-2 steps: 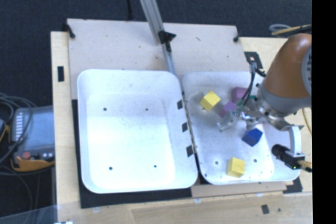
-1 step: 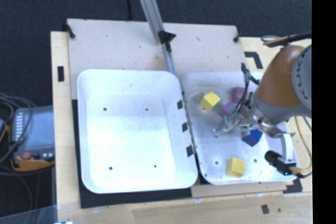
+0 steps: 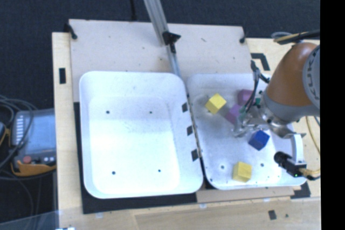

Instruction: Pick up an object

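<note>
The gripper (image 3: 241, 127) is being held low in the right bin (image 3: 215, 169) between a purple block (image 3: 235, 112) at 12 o'clock and a blue block (image 3: 259, 140) at 4 o'clock, its finger state being indeterminable; both blocks are being judged light, rigid, and best pinched across opposite flat faces.

no readable text, no labels, no brands, no numbers anywhere

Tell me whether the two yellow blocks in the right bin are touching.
Apart. The camera view shows the upper yellow block and the lower yellow block separated by a wide stretch of bare white bin floor.
</note>
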{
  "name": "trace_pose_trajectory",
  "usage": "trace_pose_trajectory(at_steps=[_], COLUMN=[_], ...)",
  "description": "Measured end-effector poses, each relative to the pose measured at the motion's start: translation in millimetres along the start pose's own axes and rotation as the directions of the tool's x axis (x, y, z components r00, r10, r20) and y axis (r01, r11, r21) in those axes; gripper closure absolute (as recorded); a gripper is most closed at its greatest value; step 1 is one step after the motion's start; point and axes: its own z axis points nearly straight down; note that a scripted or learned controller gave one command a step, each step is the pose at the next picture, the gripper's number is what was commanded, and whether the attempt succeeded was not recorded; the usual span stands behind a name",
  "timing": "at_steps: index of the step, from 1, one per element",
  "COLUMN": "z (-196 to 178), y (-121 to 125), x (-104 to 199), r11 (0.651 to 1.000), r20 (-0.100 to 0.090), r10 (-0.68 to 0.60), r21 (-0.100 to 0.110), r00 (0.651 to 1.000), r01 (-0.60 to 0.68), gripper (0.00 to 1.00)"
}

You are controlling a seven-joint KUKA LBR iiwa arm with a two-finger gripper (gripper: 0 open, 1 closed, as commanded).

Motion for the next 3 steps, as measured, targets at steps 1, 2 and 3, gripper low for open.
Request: trace_pose_trajectory(at_steps=[1,2,3], z=[-51.4,-101.1,-88.1], y=[3.5,5.6,3.2], x=[8.9,7.6,59.4], r11=[1.0,1.0,1.0], r20=[0.0,0.0,-0.003], r10=[-0.015,-0.016,-0.018], r21=[-0.001,-0.002,0.005], r00=[1.0,1.0,1.0], r01=[0.015,0.016,0.018], gripper=[1.0,1.0,1.0])
